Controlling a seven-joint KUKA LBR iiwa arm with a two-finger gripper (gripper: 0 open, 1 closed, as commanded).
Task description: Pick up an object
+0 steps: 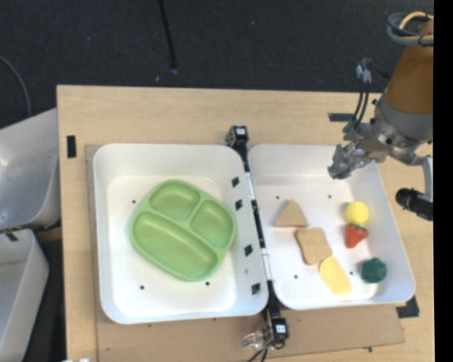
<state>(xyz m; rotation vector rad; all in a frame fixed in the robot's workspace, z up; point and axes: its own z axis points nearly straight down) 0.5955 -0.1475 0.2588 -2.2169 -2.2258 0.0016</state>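
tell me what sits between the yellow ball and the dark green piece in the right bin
The red piece sits just under the yellow ball, above the dark green piece, in the camera view.

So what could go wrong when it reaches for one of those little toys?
The yellow ball and the red piece touch, so the claw might nudge one while going for the other. The tan slice and the yellow block also lie close together. The green piece sits near the bin wall, leaving little room.
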